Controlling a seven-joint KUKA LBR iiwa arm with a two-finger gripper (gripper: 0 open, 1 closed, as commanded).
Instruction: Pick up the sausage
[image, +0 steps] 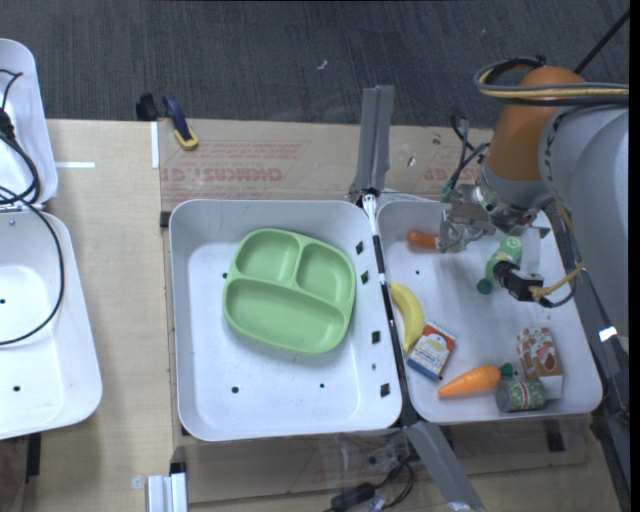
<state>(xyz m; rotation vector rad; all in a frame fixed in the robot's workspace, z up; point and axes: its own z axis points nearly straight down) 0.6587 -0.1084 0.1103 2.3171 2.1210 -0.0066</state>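
Sausage (422, 240) lies near the right bin's (590, 385) far-left corner, close to the divider wall. Your gripper (455, 236) sits just beside its right end; can't tell whether the jaws are spread or closed. Risk: they come down off-centre, nudging it against the wall, or it rolls out. Banana (406, 312) is nearer the front, probably clear.

red mirrored lettering on cardboard (270, 160), unreadable
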